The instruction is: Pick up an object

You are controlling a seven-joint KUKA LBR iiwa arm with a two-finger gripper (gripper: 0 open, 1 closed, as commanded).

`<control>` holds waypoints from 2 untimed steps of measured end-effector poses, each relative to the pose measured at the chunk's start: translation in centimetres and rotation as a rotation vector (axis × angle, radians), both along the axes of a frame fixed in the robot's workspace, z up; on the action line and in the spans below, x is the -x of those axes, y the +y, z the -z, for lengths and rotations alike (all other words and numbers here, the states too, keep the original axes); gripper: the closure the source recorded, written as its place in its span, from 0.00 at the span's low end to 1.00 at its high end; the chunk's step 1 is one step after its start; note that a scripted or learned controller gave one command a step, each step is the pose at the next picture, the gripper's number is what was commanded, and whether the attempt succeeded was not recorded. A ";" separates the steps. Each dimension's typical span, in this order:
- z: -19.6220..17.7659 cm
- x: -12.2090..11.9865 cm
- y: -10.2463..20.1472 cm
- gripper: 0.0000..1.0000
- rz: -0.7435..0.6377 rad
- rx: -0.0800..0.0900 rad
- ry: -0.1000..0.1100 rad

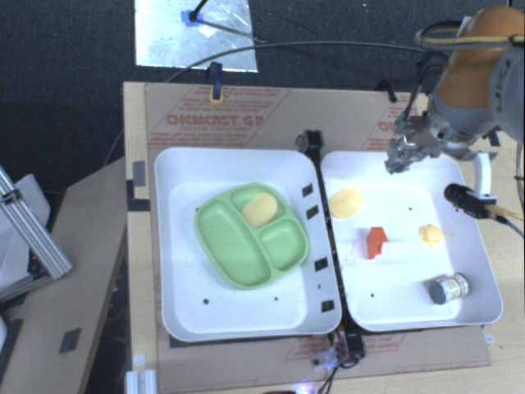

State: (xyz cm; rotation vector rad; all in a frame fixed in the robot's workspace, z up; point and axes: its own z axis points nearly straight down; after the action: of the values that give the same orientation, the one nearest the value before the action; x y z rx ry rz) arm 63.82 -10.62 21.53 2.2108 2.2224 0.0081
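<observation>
The gripper is observed above the right bin's far edge; whether it is open or closed cannot be told. Nothing is seen held. Within that bin are noted a yellow lump, red block, small yellow piece and metal can. A green divided tray bearing a yellow object is recorded in the left bin.

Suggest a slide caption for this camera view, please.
KUKA arm's pincer hovers over the right bin's far edge; orange block lies mid-bin.
</observation>
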 end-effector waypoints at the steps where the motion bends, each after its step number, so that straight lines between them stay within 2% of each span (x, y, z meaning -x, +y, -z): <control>1: -4.6 0.2 -0.6 1.00 0.000 0.000 0.001; 2: -6.7 0.0 -0.6 1.00 -0.001 -0.001 0.004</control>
State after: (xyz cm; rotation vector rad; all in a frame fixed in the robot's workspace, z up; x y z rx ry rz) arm 63.79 -11.18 28.22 2.2121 2.2254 0.0046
